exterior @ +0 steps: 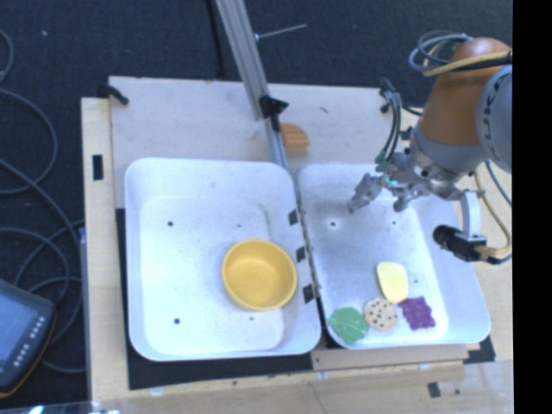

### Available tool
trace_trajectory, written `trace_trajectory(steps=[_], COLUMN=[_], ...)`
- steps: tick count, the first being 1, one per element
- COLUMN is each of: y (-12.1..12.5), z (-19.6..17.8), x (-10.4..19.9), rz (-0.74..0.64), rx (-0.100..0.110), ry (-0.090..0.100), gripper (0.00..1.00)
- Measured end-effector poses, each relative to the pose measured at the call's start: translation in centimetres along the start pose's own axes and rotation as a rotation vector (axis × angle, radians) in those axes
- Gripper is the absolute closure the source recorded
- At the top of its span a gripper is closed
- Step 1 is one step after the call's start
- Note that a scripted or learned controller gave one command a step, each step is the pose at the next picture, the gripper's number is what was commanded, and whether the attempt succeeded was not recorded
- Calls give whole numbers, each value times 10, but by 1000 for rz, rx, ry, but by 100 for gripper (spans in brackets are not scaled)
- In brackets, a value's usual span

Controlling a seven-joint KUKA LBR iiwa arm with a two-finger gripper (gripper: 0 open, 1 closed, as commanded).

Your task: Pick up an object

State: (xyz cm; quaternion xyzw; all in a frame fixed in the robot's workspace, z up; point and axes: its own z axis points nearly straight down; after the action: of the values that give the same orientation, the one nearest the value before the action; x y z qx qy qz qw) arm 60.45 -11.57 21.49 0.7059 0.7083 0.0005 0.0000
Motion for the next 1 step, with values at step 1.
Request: trace_trajectory(steps=[1], y=[0], z=[0], x=[0], rz=[1], rx=[0], ry=[0], gripper=[0])
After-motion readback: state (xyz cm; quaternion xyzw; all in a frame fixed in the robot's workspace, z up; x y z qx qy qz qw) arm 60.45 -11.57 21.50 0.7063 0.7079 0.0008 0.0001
